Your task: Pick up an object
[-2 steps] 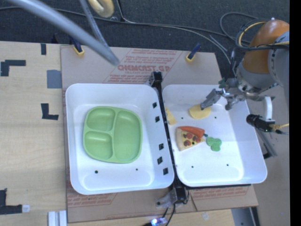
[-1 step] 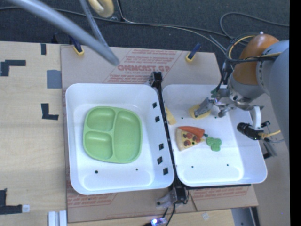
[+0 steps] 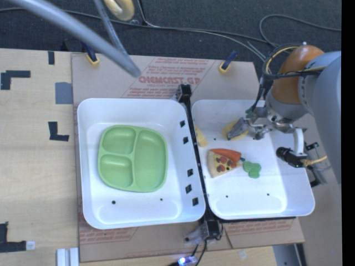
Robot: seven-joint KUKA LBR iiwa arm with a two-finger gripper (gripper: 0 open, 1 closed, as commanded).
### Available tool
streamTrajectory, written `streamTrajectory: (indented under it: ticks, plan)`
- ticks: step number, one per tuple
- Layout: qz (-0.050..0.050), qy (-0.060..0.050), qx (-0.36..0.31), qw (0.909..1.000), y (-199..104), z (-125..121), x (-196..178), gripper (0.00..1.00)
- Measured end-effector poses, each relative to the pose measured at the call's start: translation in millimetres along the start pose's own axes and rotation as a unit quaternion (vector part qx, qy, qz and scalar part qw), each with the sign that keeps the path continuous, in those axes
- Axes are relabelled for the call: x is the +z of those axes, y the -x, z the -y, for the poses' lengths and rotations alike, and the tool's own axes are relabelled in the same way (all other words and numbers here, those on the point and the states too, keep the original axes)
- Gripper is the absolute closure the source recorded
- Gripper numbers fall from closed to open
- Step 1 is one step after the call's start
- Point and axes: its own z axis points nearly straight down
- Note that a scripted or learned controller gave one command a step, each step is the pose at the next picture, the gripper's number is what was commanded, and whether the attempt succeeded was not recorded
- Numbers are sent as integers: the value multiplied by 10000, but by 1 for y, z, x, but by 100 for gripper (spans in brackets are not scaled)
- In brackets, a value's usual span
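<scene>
My gripper [image 3: 242, 127] reaches into the right bin [image 3: 266, 201] from the right and sits low near the bin's back middle. A small yellow piece [image 3: 231, 131] lies right at its tip, partly covered by it. In front of it and to the left lie a toy pizza slice [image 3: 219, 164] and a red-orange carrot-like piece [image 3: 226, 153]. A green broccoli-like piece [image 3: 252, 169] rests to the right of the pizza slice. Another pale yellow piece [image 3: 199, 138] leans by the bin's left wall.
The left bin [image 3: 83, 148] holds a green divided plate [image 3: 133, 158]. A black divider with clips [image 3: 191, 148] runs between the bins. A grey pole [image 3: 83, 24] crosses the upper left. Cables trail behind the bench.
</scene>
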Motion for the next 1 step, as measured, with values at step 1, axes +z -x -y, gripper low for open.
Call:
streamTrajectory:
  ticks: [1]
  plan:
    - [6, 23, -4, 10000, 0, -1, -13, 100]
